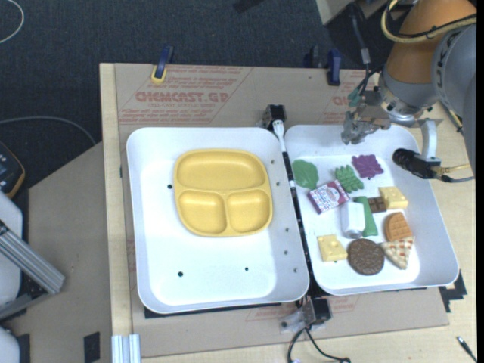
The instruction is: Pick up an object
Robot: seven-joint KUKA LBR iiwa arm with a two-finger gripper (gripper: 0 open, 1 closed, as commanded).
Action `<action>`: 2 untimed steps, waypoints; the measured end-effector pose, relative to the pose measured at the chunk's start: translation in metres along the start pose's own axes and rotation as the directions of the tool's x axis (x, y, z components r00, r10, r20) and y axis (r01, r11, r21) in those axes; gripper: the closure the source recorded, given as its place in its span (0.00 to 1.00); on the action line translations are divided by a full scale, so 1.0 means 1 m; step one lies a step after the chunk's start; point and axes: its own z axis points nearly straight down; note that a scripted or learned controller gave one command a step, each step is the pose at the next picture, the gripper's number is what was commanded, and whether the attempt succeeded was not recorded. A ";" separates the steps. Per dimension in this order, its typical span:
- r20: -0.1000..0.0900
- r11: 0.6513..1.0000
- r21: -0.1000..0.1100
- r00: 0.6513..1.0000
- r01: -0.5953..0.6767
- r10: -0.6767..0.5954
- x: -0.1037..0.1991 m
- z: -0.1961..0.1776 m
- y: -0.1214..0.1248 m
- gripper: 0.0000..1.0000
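Toy food pieces (pixel 363 218) in right bin (pixel 439 240), cardboard-topped bench (pixel 204 93), dark carpet (pixel 91 21)

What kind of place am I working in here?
Probably a robotics lab test bench, not a kitchen: two white bins sit on a clamped board, the right one holding toy food such as a purple grape bunch, the left a yellow divided tray.

You have two white bins (pixel 151 263), one yellow divided tray (pixel 223 191), and what look like eleven small toy food pieces (pixel 355 218), though the overlapping ones make that count uncertain.
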 end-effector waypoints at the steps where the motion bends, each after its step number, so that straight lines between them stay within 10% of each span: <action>1: 0.000 1.000 0.000 1.000 -0.001 0.001 -0.005 -0.060 -0.006 1.00; 2: -0.001 1.000 0.004 1.000 0.001 -0.001 -0.006 -0.068 -0.005 1.00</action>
